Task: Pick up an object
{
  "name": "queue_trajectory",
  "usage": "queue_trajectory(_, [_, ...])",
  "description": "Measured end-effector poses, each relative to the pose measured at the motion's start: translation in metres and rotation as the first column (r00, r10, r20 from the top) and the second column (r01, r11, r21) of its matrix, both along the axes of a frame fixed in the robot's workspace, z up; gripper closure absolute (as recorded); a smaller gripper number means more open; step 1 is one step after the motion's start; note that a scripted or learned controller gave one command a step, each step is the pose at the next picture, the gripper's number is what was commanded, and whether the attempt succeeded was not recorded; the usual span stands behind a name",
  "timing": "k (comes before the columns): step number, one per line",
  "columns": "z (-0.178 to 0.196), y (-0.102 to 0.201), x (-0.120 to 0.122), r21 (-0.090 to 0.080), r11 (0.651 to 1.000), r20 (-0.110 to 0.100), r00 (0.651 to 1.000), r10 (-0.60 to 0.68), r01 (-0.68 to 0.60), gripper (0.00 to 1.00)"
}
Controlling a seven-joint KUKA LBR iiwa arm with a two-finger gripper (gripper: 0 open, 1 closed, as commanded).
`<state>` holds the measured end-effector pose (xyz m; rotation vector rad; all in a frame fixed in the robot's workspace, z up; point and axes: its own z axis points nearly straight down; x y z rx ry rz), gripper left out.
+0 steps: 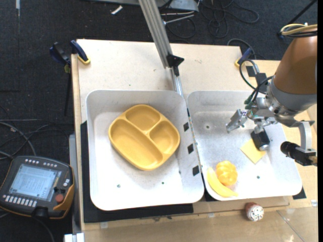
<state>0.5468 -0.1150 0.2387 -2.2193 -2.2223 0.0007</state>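
No lettering, brand, number or sign can be read anywhere on the bench or the bins. The teach pendant (34, 185) on the floor at lower left has a lit screen and rows of keys, but whatever is written there is too small to read.

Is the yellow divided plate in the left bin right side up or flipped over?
Right side up: the yellow divided plate shows its three hollow compartments facing the camera, resting in the left bin.
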Motion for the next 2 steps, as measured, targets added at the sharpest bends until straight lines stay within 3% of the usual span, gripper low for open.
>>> queue_trajectory(1, [0.0,0.0,0.0,0.0,1.0,0.0,1.0,-0.001,0.001,0.0])
queue_trajectory(2, [-0.053,0.009,0.006,0.0,1.0,-0.004,1.0,-0.001,0.001,0.0])
